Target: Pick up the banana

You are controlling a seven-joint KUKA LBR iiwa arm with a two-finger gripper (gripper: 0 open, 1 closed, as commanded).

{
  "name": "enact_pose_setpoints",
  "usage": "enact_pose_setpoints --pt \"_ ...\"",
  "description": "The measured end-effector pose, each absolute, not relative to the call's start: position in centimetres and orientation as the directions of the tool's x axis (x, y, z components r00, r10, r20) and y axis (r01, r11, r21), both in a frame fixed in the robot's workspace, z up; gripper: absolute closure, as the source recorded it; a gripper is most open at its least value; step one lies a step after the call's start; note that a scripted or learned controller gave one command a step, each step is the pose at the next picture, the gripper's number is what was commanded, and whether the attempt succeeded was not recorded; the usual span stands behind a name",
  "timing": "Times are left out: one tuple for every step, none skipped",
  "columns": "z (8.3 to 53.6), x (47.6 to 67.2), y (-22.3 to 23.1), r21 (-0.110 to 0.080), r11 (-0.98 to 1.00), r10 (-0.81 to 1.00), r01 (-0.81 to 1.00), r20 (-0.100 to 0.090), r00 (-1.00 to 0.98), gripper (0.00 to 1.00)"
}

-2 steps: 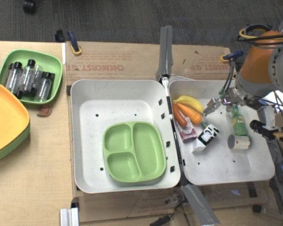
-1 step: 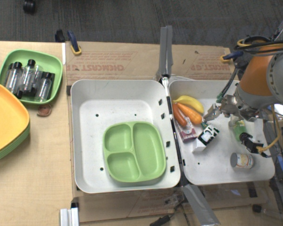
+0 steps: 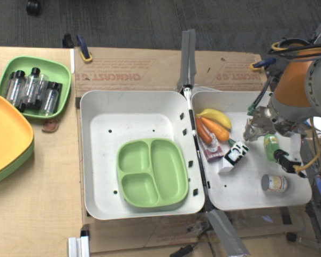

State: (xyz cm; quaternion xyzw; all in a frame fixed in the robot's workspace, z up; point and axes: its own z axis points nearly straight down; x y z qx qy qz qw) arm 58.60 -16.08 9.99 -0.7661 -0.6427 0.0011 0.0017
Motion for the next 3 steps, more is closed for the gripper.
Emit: enact_pose_setpoints --pt "9.2 60.7 -20.5 0.000 -0.349 0.937 0.937 0.001 0.349 1.00" --pt "15.7 65.9 -20.1 0.000 -0.458 0.889 0.889 -0.002 0.458 1.00" --pt "26.6 61.0 -20.9 -0.002 -0.383 0.924 0.924 -0.002 0.383 1.00"
